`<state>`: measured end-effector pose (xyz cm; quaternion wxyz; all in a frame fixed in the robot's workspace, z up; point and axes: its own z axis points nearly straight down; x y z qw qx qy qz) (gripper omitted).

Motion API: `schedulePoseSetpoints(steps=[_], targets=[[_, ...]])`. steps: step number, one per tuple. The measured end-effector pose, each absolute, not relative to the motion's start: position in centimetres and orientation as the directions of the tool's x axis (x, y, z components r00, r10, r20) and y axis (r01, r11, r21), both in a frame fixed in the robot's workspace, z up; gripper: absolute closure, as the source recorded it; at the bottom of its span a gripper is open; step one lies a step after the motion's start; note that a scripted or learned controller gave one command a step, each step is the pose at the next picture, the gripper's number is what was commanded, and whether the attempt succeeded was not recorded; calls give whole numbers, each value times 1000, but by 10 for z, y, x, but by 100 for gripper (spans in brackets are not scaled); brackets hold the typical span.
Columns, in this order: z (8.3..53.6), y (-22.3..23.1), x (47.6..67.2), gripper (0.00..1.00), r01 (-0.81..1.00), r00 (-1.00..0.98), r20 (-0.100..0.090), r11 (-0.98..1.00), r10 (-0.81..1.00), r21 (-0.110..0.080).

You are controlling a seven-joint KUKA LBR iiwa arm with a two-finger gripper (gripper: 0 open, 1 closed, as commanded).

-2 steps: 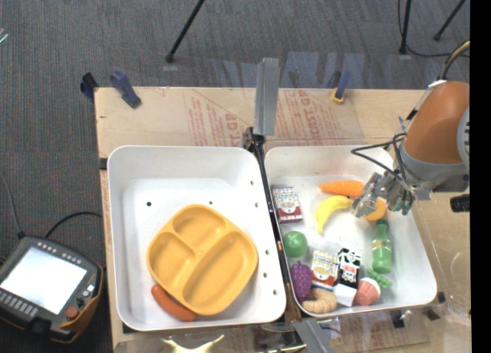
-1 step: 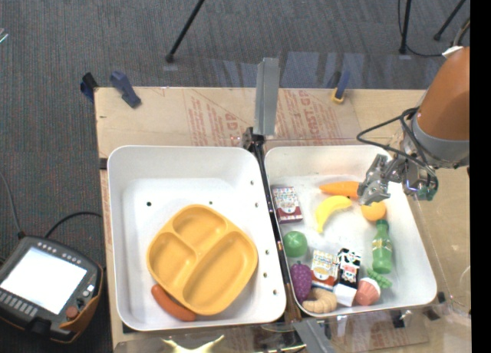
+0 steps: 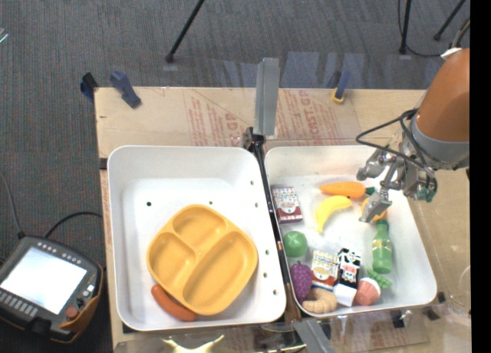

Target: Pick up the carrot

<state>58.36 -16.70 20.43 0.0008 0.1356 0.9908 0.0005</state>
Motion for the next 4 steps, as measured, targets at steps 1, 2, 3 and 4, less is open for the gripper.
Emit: schedulePoseSetpoints(steps=[1,2,3,4], targets=[[98,-185,605,0,239,-971,0,971,239,1],[88,-106,622,0,272,-962,-1,962,272,2],[92,-95,619,0,291,-957,-11,956,291,-17],[94,-97,626,0,355,-935,-20,935,355,-11]])
